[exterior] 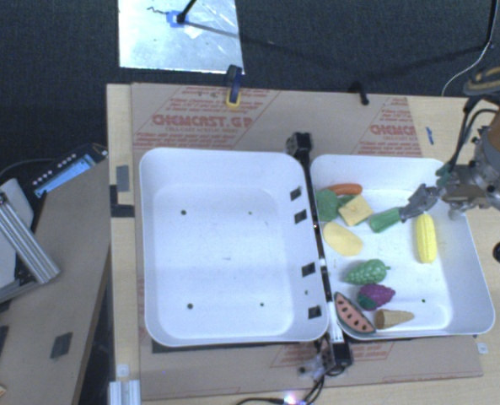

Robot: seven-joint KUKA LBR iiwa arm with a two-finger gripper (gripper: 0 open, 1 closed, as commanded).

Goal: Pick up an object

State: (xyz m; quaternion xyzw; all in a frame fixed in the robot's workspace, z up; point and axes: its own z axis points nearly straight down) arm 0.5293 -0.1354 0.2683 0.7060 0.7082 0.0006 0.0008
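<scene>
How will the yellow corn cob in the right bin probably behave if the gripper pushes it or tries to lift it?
The corn cob looks like a rounded toy cylinder lying on its side, so it would probably roll sideways when pushed. Its glossy surface suggests hard plastic, likely stiff, light and somewhat slippery. It lies apart from the other toys on the right bin floor, so nothing would stop it.

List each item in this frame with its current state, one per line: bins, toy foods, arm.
Left bin: nothing lying in it.
Right bin: holds the toy foods.
Corn cob: lying flat, beside the gripper.
Green vegetable: lying just left of the gripper.
Watermelon slice: resting at the bin's front-left corner.
Purple grapes: lying loose.
Gripper: low over the right bin, grasp unclear.
</scene>
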